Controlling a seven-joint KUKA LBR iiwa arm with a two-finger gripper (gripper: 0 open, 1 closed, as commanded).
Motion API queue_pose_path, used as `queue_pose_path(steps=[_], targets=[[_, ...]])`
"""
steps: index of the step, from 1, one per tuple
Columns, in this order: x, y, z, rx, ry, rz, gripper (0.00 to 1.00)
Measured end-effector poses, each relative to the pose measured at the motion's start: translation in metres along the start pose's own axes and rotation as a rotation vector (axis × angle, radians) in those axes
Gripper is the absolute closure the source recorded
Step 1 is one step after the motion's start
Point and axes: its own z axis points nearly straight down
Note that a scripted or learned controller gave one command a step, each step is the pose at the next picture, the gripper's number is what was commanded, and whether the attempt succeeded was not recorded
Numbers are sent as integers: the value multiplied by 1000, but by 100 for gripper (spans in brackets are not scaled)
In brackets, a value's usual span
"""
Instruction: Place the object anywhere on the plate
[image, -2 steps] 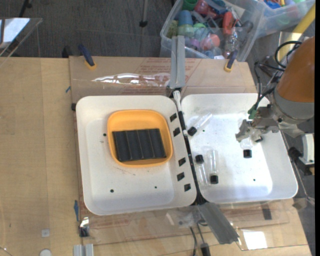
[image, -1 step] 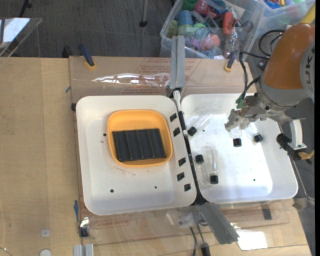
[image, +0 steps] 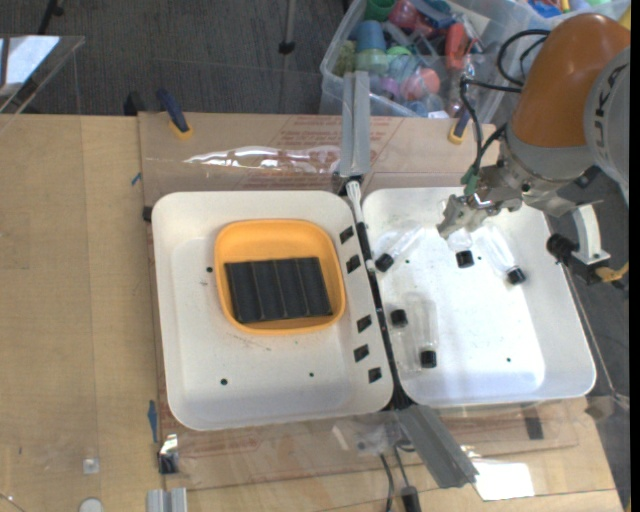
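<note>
Single fixed camera above bench (image: 70, 300), slanted downward, both bins (image: 185, 400) framed.

We see the arm (image: 585, 95) as a rounded grey body with a broad orange band over its bulging joint. Black cables (image: 492, 110) loop beside it toward the wrist, where the gripper (image: 462, 215) is a small silvery-grey metal assembly with dark fittings.
</note>
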Motion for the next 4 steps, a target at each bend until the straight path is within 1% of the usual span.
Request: queue_pose_path(steps=[1,2,3,4], targets=[[11,35,-8,-2,0,-193,100],[21,38,-24,-4,-1,-497,100],[13,27,-76,-5,-2,-747,100],[-20,21,-135,-5,-3,-901,100]])
